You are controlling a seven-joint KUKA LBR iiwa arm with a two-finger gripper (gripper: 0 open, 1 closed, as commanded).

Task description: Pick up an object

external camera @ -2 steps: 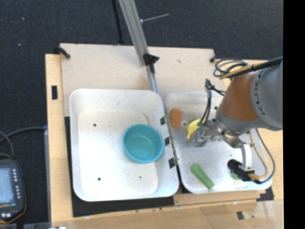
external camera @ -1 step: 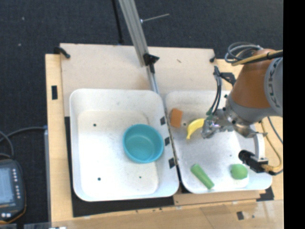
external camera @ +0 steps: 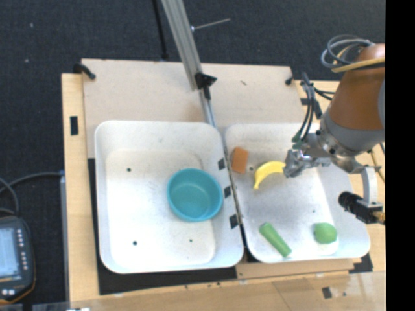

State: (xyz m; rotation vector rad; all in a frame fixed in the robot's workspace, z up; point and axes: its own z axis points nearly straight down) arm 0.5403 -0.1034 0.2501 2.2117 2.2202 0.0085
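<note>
Reaching in from the right: grey arm (external camera: 353, 118) with an orange band, gripper (external camera: 295, 165) low over the right bin (external camera: 259, 129), at its far middle. Sits just beside the right end of the banana (external camera: 268, 172), perhaps touching it; too small to tell contact. Open or pressed together, jaws cannot be told from this slant. Nothing seen pinched between them.

In the right bin, four things. Banana lying flat in the far half, curved, yellow, left of the gripper. Orange block (external camera: 240, 160) just left of the banana, near the bin's left wall, apart from the banana by a narrow gap. Green stick (external camera: 275, 238) in the near half, lying at a slant, well apart from the banana. Green ball (external camera: 325, 232) to its right, near the bin's near right corner.

In the left bin (external camera: 104, 135), one blue bowl (external camera: 194, 195), upright, mouth up, toward the right side close to the wall shared with the right bin.

Both bins side by side on a pale bench (external camera: 142, 89). Rising from the far side between them, a metal post (external camera: 181, 31), tilted to the far left. At the near left, off the bench, a pendant (external camera: 11, 251) with a screen.
</note>
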